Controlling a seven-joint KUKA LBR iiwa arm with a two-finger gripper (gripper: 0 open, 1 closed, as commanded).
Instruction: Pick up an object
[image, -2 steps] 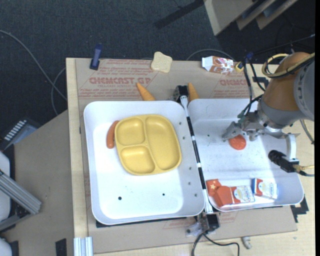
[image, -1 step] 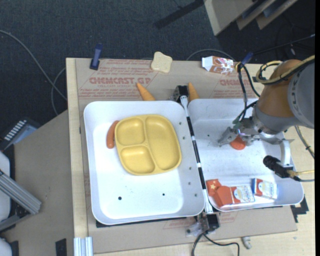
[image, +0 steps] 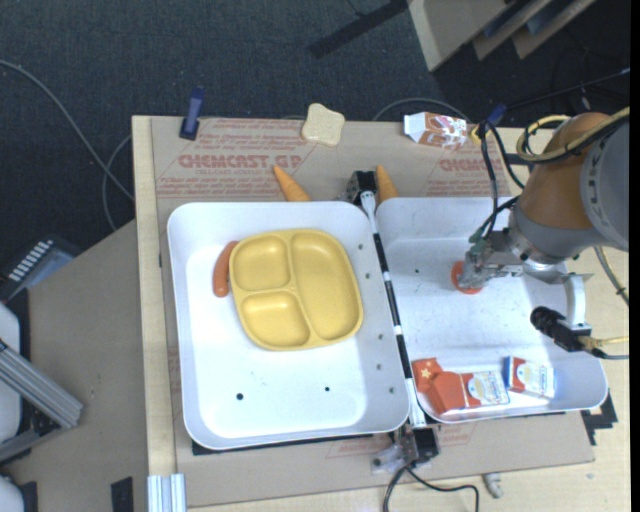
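White bins sit side by side on the worktop (image: 150, 300); the hand (image: 484, 262) is down in the right bin (image: 440, 225), right over a small red object (image: 466, 278); whether it grips I cannot tell; a carton (image: 482, 387) lies near that bin's front edge; a yellow tray (image: 296, 288) fills the left bin (image: 200, 400), a sausage (image: 220, 272) touching it

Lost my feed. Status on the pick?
Gripper down in right white bin, over small red object. Grasp unconfirmed. Red-and-white carton lies clear.
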